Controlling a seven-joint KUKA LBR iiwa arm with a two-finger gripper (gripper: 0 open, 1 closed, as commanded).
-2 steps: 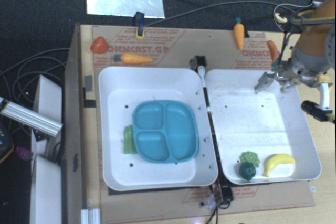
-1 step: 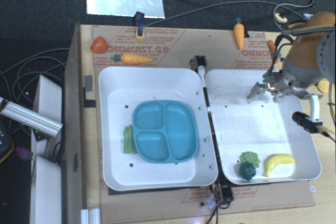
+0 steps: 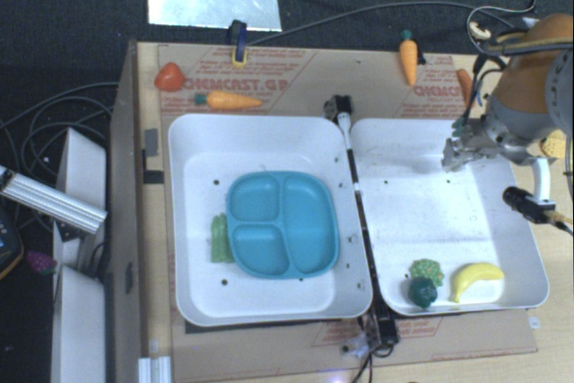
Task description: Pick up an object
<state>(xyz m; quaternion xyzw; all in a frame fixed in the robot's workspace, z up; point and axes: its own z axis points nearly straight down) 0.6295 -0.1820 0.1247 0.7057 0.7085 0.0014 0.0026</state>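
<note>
Yellow banana (image 3: 475,280): one; blue tray (image 3: 282,223): one.

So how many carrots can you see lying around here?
2, maybe more: one carrot lies on the cardboard behind the left bin, another carrot behind the right bin. An orange thing by the arm might be a third.

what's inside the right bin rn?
Right bin: a yellow banana, a green broccoli piece and a dark green item, all near the front edge. The arm covers the far right corner, so that part is hidden.
</note>
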